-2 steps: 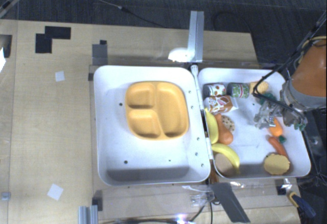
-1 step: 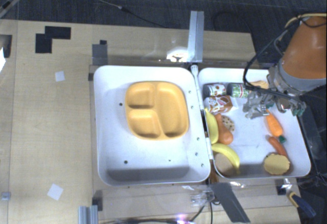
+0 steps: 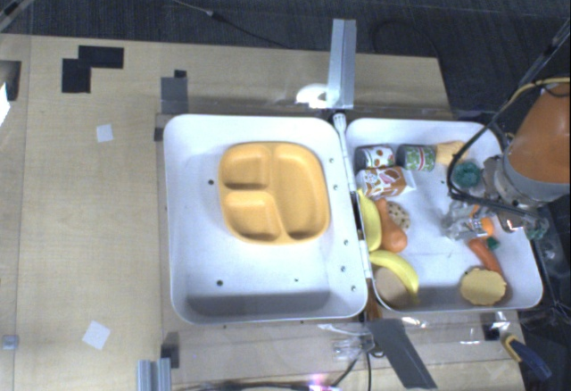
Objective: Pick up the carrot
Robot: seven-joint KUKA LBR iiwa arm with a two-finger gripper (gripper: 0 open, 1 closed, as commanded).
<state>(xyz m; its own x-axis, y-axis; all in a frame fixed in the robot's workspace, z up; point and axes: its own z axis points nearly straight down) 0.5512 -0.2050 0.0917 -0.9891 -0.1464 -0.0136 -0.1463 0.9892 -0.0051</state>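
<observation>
The carrot (image 3: pixel 487 252) is a small orange piece lying near the right side of the right bin (image 3: pixel 435 295), just above a round yellow bun (image 3: pixel 484 286). My gripper (image 3: pixel 473 223) hangs directly over the carrot's upper end, low in the bin and reaching in from the right under the arm's orange band (image 3: pixel 544 144). The gripper's metal parts hide part of the carrot. Whether it touches the carrot is unclear from this angle.
In the right bin there are also two cans (image 3: pixel 397 156), a snack packet (image 3: pixel 385 182), a cookie (image 3: pixel 399 216), an orange-red vegetable (image 3: pixel 391 230), bananas (image 3: pixel 393 266) and a teal item (image 3: pixel 466 173). The left bin (image 3: pixel 192 228) holds a yellow divided plate (image 3: pixel 272 191).
</observation>
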